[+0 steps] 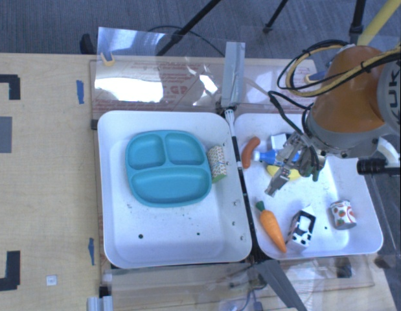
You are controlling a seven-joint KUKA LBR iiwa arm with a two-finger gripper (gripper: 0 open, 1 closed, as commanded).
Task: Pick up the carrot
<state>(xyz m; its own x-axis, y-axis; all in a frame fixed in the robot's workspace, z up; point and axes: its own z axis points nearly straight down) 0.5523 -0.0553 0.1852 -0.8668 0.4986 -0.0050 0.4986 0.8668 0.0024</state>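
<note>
The carrot (pixel 271 229), orange with a small green top, lies at the front left of the right bin (pixel 359 238), next to the divider. My gripper (pixel 284 173) hangs over the middle of that bin, up and to the right of the carrot, apart from it. Its fingers (pixel 276 184) stand open with nothing between them. Just under the gripper lie a yellow piece (pixel 276 170) and a blue-and-white item (pixel 273 154).
A sausage (pixel 250 151) lies at the right bin's back left. A black-and-white toy (pixel 302 229) sits just right of the carrot, and a white-and-red item (pixel 343 214) further right. The left bin (pixel 116 232) holds a blue sectioned plate (pixel 168 168) and a small can (pixel 217 162).
</note>
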